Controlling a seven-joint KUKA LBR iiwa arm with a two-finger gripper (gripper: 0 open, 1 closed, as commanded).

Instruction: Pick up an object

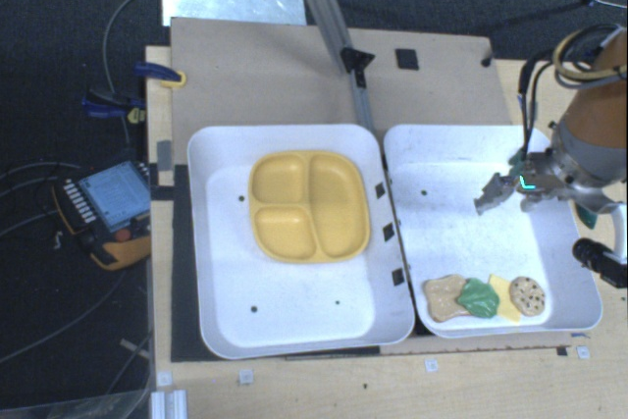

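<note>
Gripper [494, 192] over right bin [461, 162], mid-bin, well apart from the items; fingers' state unreadable (too small). Along near wall: tan bread-shaped piece [443, 297], crumpled green leaf [479, 298], yellow wedge [504, 294], round speckled cookie [528, 295]. Left bin [221, 211]: glossy yellow divided plate [309, 207].

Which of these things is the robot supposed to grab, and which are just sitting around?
For the job:
- gripper, above the right bin
- tan toy bread
- green piece
- yellow piece
- cookie

Just lying about:
- yellow divided plate in the left bin
- blue device off the bench
- blue clamps at the board's edge
</note>
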